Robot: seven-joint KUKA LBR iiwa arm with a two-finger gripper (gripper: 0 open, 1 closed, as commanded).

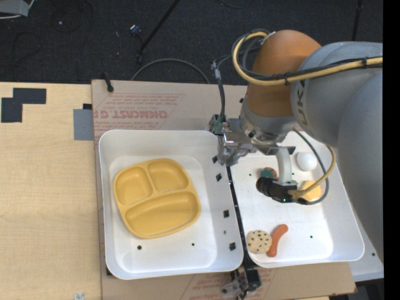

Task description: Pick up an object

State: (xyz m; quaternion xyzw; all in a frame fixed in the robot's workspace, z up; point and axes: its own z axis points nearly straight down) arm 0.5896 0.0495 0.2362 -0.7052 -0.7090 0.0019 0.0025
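Note:
My gripper hangs under the orange wrist, over the divider between the two bins near their far side. In the right bin a round speckled cookie lies near the front edge, with an orange sausage-shaped piece beside it on the right. A white egg-like ball rests at the far right, partly behind the arm. A small green and orange item sits mid-bin, and a yellow piece lies to its right. Nothing is visible in the gripper.
The left bin holds a yellow divided plate lying flat near its middle. The arm's grey body covers the right side of the right bin. Cardboard and a pale wooden bench surround the bins.

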